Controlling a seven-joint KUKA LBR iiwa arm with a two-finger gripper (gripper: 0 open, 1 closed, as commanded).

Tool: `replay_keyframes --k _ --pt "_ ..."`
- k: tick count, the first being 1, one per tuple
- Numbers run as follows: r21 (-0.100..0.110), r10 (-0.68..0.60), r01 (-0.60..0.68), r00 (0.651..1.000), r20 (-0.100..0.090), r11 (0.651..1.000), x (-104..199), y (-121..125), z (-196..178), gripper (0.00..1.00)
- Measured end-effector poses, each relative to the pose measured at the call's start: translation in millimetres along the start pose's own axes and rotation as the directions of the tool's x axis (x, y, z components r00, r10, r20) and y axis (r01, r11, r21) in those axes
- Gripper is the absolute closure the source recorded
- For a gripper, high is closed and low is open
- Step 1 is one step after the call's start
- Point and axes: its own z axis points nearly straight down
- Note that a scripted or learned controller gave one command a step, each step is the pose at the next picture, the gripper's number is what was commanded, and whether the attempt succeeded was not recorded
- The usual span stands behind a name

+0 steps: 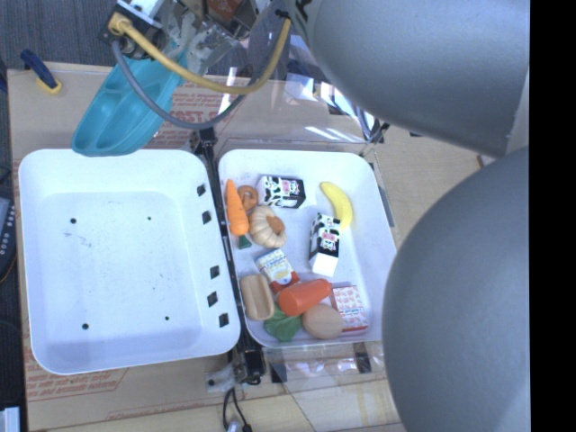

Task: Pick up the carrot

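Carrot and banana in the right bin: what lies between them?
In the camera view, a milk carton lies between the carrot and the banana, with a croissant just below that line.

Bright, even light; near arm (432,52) blurred.

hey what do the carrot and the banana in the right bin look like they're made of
Carrot: probably moulded plastic, going by its even orange colour and smooth, slightly shiny skin. Banana: likely plastic too, a uniform bright yellow with a soft sheen. Both look like toy food, though the view cannot rule out rubber or foam.
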Motion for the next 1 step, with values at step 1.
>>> replay_keyframes --k 1 --pt "0.012 -0.031 0.031 0.999 0.023 0.999 -27.0 8.4 190.9 1.0"
